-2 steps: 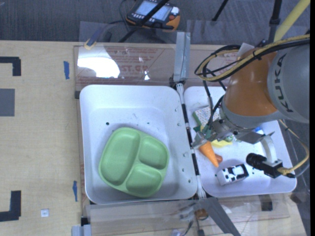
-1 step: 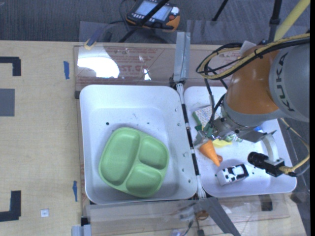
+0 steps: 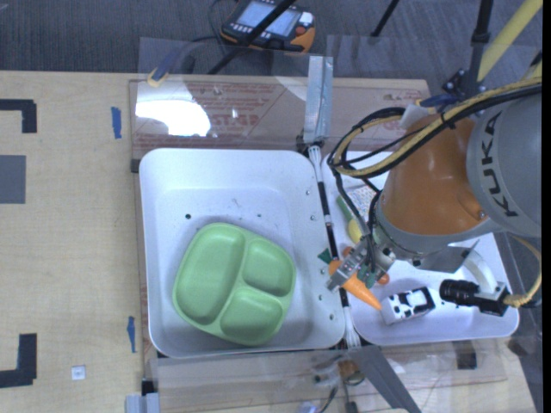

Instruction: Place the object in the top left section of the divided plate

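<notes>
Orange carrot-like object (image 3: pixel 364 297) lying at left edge of right bin (image 3: pixel 495 317), just under gripper (image 3: pixel 357 272); grip state: cannot tell. Green divided plate (image 3: pixel 234 284) in left bin (image 3: pixel 172 188), all three sections bare. Light wood bench (image 3: pixel 60 256), blue tape marks, grey carpet beyond. "KUKA" partly legible on arm (image 3: pixel 508 162). Orange-banded wrist angled down-left over bin divide.

A light green divided plate (image 3: pixel 234 286) is seen lying flat in the left white bin (image 3: pixel 172 188), in its lower middle part. It is rounded, a little turned, and is split into three sections. An orange, carrot-like object (image 3: pixel 363 295) is seen at the left edge of the right bin (image 3: pixel 504 317), partly hidden below the arm.
</notes>
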